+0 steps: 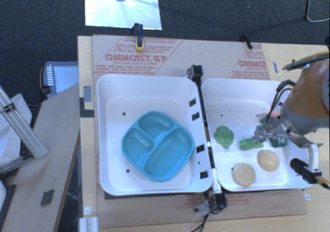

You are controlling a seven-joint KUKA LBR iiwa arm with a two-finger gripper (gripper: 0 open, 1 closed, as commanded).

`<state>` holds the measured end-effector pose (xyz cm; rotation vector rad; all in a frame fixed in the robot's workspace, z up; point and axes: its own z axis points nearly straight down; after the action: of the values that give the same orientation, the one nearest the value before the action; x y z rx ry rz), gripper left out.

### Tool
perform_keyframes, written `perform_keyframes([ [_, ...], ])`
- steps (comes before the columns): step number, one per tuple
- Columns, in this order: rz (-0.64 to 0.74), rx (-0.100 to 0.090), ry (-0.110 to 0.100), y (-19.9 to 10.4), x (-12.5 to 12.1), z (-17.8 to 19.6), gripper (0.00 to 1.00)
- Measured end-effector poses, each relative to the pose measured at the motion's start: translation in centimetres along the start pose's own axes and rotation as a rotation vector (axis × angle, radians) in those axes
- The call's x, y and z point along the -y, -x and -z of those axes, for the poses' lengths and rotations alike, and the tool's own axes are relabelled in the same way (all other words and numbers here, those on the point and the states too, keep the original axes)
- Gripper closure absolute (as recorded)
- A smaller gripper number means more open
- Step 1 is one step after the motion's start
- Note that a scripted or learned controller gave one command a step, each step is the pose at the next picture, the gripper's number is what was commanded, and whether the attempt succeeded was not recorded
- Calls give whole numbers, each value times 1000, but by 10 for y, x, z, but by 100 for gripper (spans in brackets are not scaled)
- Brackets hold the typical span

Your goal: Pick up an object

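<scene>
The tool [268, 132] hangs low in the right bin [242, 92], its grip state impossible to tell, just at 3 o'clock of a green piece [251, 144] (two beige rounds [268, 160] lie at 6 o'clock). The blue plate [157, 146] sits in the left bin [111, 122].

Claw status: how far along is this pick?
Done: the claw is low in the right bin, at the long green piece. In hand: nothing visibly lifted. Left: grasp and raise one; the leaf and both tan rounds lie in that bin.
</scene>
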<state>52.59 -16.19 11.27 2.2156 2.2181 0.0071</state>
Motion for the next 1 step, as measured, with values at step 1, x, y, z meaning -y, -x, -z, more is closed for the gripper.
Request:
perform_keyframes([
  [1, 2, -1, -5, 1, 3, 43, 100],
])
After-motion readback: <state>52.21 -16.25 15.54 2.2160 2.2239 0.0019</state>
